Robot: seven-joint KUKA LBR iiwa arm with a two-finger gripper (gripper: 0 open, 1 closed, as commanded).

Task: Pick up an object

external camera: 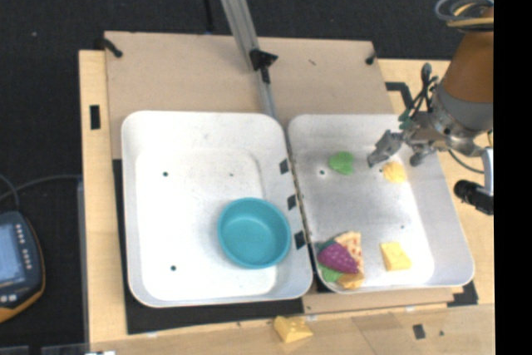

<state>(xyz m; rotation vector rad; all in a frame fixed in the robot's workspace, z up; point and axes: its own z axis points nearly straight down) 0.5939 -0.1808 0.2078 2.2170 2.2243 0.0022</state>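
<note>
End effector (401, 147) low over right bin (432, 212), prongs spread and gripping nothing, poised beside yellow block (394, 172) likely as pick target; green lump (340, 163) near, blue bowl (253, 232) in left bin (150, 179).

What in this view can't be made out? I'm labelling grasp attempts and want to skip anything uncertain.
- Gripper, camera view: the fingers are small and dark, so their state and any contact with the yellow piece beside them are unclear.
- Purple toy and wedge at the right bin corner: overlapping, shapes too small to identify.
- Arm: cut off by the right edge.
</note>
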